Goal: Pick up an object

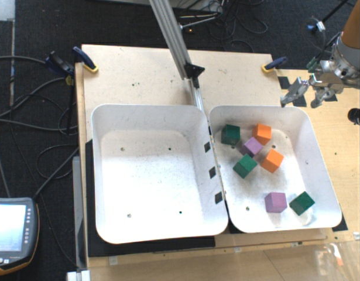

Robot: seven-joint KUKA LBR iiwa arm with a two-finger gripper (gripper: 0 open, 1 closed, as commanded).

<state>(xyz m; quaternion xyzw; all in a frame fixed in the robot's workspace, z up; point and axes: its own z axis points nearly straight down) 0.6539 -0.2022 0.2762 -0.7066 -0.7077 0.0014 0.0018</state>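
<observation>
— Hovering at two o'clock over the table [144,75], the gripper [305,93] shows jaws parted, empty.
— Target?
— Orange cube [262,133], right bin [320,174] (twelve o'clock edge of the cluster); descend vertically, straddling it.

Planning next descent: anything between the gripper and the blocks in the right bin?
Nothing visible. The gripper sits above the right bin's far rim, open, and the nearest orange block lies uncovered.
</observation>
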